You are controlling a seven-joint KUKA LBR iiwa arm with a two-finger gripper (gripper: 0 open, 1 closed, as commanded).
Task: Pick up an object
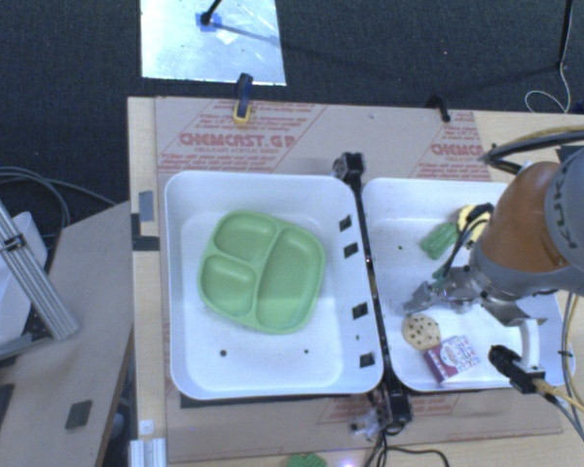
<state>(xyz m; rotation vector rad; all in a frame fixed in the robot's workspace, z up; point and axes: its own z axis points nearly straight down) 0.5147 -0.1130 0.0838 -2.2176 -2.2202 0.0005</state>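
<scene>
The right bin (394, 212) holds a round chocolate-chip cookie (420, 332) near its front left. A small red and white packet (453, 356) lies just right of the cookie. Further back lies a green block (438, 239), with a yellow object (470, 217) beside it that the arm partly hides. My gripper (430, 295) reaches in from the right and hangs over the middle of this bin, just behind the cookie. I see nothing held in it.
The left bin (190, 358) carries a green divided plate (263, 272). A black divider with clips (362, 270) runs between the bins. The grey and orange arm (535, 236) covers the right bin's right side. Cables (540, 382) trail at the front right.
</scene>
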